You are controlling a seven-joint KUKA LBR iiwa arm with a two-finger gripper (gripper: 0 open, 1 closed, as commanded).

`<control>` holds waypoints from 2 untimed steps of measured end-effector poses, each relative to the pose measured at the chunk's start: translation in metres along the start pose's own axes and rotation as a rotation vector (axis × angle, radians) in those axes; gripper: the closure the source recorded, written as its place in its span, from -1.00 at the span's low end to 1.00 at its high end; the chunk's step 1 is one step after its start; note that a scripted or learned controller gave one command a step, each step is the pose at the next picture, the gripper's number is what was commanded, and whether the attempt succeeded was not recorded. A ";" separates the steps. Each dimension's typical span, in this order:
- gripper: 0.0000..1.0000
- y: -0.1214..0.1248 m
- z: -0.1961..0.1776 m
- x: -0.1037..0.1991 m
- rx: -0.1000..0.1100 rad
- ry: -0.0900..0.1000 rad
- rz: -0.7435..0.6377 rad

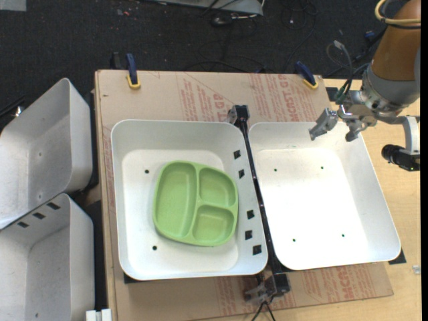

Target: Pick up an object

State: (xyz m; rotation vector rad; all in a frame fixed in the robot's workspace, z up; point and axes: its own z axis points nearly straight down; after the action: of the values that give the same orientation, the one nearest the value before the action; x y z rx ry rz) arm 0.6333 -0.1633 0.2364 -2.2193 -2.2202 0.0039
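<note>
green divided plate [196, 204]: flat at centre of left bin [127, 179], bare floor on every side, nearest the right wall | right bin [321, 206]: bare floor | gripper [336, 128]: above right bin's far right corner, fingers spread apart, nothing between them | surrounds: spare white bins [40, 199] off bench's left edge, clamps [132, 72] on far edge

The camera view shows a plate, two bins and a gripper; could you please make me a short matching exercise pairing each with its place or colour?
Things:
1. divided plate
2. left bin
3. right bin
4. gripper

Descriptions:
A. holds the plate
B. light green, three compartments
C. fingers spread, above the far edge of the right bin
D. white, bare floor showing, nearest the arm

Pairs: 1-B, 2-A, 3-D, 4-C
</note>
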 end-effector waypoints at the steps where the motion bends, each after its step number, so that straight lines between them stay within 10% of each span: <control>1: -1.00 -0.009 0.059 0.003 0.002 0.001 0.001; 2: -1.00 -0.010 0.121 -0.003 0.001 0.000 0.002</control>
State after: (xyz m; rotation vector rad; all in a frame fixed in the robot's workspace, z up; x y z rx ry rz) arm 0.6228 -0.1661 0.1153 -2.2206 -2.2174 0.0047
